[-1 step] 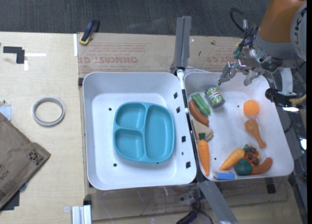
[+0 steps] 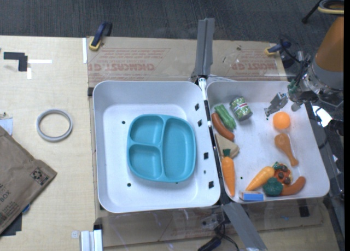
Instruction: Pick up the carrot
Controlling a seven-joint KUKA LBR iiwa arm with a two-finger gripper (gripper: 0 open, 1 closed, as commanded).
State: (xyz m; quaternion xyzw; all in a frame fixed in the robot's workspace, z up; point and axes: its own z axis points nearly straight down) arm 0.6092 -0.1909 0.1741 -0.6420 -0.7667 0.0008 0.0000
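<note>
— Two bins (image 2: pixel 104 135) on my feed, side by side on the table (image 2: pixel 44 80). What do you want first?

— Go from the left.

— Far left on the table I see a tape ring (image 2: pixel 54 125), with a brown box (image 2: pixel 16 181) below it at the edge. Then the left bin, which holds a blue plate (image 2: pixel 162 147) with three compartments, lying flat near the middle.

— And the right bin?

— The right bin (image 2: pixel 257 151) is crowded. Along its left wall I see a green vegetable (image 2: pixel 224 116) beside a sausage (image 2: pixel 221 128), and a small can (image 2: pixel 240 108) just right of them. Below those lies a carrot (image 2: pixel 228 174), along the left wall with its green top away from me. A second carrot (image 2: pixel 260 177) lies tilted near the front wall, next to a dark green and red cluster (image 2: pixel 278 180) I cannot make out. An orange ball (image 2: pixel 281 121) sits further back, with a drumstick (image 2: pixel 286 147) just in front of it.

— The arm?

— My end effector (image 2: pixel 276 104) hangs at the back right of that bin, near the ball, well apart from both carrots. I cannot tell whether it is apart or together. I see nothing held in it.
</note>
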